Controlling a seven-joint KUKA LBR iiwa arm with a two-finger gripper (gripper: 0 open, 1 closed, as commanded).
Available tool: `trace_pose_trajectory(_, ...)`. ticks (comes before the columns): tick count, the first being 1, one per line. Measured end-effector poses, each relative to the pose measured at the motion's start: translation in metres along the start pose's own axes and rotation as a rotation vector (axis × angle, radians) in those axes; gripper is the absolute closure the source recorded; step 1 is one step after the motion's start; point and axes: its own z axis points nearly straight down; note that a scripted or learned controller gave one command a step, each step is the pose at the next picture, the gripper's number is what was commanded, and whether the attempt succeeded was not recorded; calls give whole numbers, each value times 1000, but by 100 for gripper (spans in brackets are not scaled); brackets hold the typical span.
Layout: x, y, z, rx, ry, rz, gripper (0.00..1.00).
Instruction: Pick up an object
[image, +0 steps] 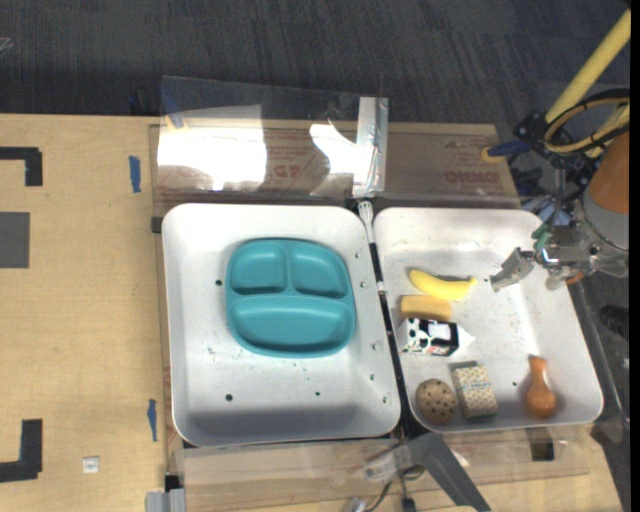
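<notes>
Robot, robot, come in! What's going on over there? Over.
Gripper above right bin, holding nothing. Banana nearest, untouched. Nothing between them.

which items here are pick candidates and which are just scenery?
Pick candidates, all in the right bin:
banana
yellow block
black-and-white toy
cookie
patterned block
orange pear-shaped toy

Scenery:
teal divided plate in the left bin
clear plastic sheet

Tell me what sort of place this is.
Probably a robotics lab's grasping test bench: two white bins side by side on a taped plywood bench, toy items like a banana, and a gripper reaching in.
</notes>
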Motion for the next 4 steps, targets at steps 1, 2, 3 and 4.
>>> trace_pose_trajectory(1, 86, -4, 59, 4, 3, -73, 0)
trace_pose_trajectory(2, 82, 34, 97, -10, -3, -223, 0)
trace_pose_trajectory(3, 71, 93, 101, -4, -2, 67, 0)
trace_pose_trajectory(4, 72, 93, 90, -1, -4, 64, 100)
